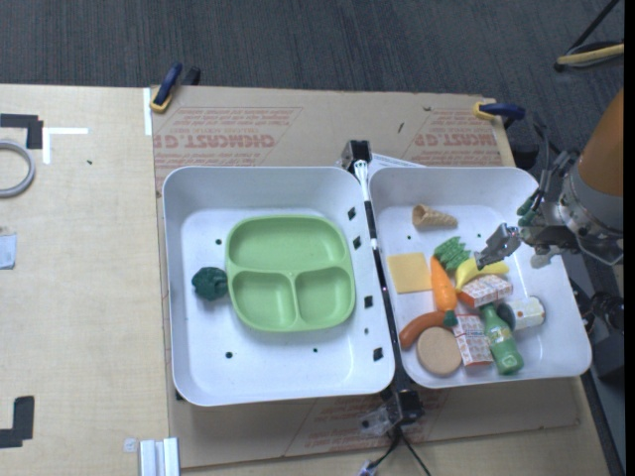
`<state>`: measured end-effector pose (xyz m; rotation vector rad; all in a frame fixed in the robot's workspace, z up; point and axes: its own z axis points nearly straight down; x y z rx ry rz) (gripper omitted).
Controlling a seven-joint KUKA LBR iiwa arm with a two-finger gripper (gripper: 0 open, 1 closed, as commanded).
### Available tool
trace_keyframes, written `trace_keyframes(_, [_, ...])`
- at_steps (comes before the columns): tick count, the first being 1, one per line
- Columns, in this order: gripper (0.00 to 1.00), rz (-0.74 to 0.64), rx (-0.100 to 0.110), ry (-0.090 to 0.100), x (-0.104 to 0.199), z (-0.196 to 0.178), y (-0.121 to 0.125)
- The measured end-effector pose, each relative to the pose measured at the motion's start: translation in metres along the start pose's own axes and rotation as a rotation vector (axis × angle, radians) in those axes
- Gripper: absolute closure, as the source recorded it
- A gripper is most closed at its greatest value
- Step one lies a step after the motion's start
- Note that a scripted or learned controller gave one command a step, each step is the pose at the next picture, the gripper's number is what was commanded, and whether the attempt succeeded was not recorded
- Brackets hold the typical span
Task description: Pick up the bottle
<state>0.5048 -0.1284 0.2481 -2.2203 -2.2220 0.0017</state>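
Hovering our claw, its opening unclear, right of frame, we are risking grabbing clutter beside the bottle.

Single fixed camera, mounted above the bench, looks down at a slant. Both white bins fit in frame, left of the gripper.

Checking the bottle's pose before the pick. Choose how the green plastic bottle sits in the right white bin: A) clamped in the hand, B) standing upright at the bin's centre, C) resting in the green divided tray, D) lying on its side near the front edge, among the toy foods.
D: the green plastic bottle lies flat near the right white bin's front edge, beside the round tan disc.
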Motion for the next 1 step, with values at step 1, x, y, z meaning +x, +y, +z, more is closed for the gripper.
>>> trace_keyframes(1, [1.00, 0.001, 0.000, -0.001, -0.0003, -0.0093, 0.0004])
